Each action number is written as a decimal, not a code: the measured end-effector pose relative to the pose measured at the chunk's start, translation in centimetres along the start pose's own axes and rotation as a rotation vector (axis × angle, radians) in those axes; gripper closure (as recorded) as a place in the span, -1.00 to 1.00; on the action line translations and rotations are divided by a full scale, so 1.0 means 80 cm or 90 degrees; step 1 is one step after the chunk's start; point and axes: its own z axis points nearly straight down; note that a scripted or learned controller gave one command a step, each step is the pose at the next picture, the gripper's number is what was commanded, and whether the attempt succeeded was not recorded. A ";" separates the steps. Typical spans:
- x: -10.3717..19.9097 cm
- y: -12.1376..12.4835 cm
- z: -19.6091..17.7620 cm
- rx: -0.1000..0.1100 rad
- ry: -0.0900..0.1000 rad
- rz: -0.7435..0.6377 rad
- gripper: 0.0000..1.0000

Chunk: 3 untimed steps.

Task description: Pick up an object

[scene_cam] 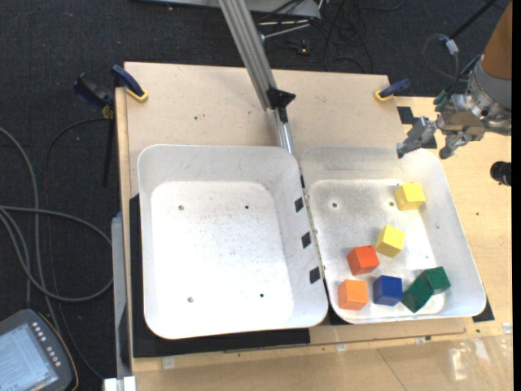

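Far left, bottom corner: a grey pendant screen (28,357) on the dark floor, cables trailing above it. Two blue-and-yellow clamps (129,84) grip the bench's back-left corner.

Left bin (163,165): white, shallow, speckled with dark marks, holding no blocks. A grey metal pole (248,43) slants down from the top to the seam between the two bins.

Right bin (456,218): white, holding seven blocks in its right and front part. From left: an orange block (352,294) at the front; a red-orange block (363,259) just behind it; a blue block (388,290) beside the orange one; a yellow block (391,240) tilted, near the red-orange one; another yellow block (409,195) farther back, apart from the rest; two green blocks (426,287) touching each other at the front-right corner.

Gripper (429,142): above the right bin's back-right rim, jaws apart, nothing between them, well apart from every block. Another clamp (391,90) sits at the bench's back edge just left of it.
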 end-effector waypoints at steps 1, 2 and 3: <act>0.000 0.000 0.000 0.000 0.000 0.000 -1.00; 0.003 0.002 0.054 0.002 0.000 0.001 -1.00; 0.011 0.000 0.110 0.003 0.001 0.000 -1.00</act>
